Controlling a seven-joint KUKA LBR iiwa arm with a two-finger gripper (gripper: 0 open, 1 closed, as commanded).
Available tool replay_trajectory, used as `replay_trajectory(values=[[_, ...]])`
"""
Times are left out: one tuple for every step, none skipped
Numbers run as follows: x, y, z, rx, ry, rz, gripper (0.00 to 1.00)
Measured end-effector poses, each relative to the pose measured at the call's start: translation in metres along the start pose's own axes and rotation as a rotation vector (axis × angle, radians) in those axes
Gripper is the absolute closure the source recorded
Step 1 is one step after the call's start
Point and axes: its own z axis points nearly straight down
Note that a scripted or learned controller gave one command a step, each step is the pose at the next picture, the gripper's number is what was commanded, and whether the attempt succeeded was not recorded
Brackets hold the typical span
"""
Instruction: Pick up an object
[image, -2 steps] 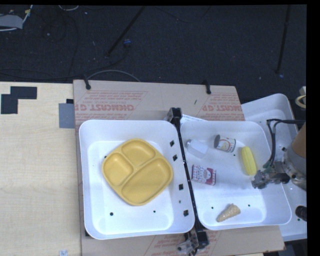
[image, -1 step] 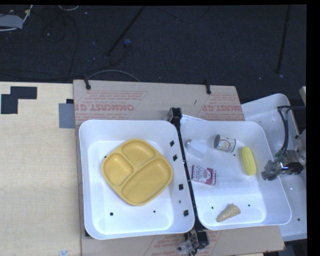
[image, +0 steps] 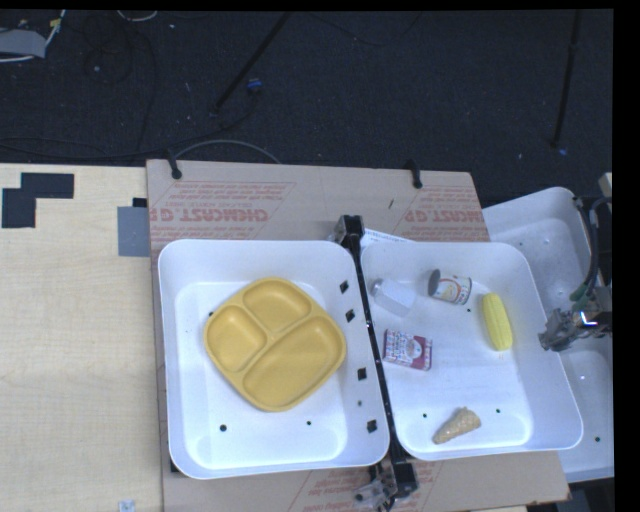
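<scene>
Corn cob (image: 497, 321) in right bin, left of end effector (image: 566, 330).

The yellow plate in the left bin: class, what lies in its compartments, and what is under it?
The yellow plate has three compartments, and nothing lies in any of them. It rests flat on the floor of the left bin. The patch of floor under it is covered, so that part cannot be seen.

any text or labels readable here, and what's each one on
"CHEMCRZT": my best reading of red print, upside down, on the cardboard sheet under the bins; it repeats at top right and along the bottom edge.
Small can: label too small to read.
Red and white packet: print blurred, unreadable.
Yellow divided plate, corn cob: no text.
</scene>
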Motion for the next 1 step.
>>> replay_trajectory(values=[[-0.0003,0.0004,-0.0188,0.002,0.001,0.0,1.0]])
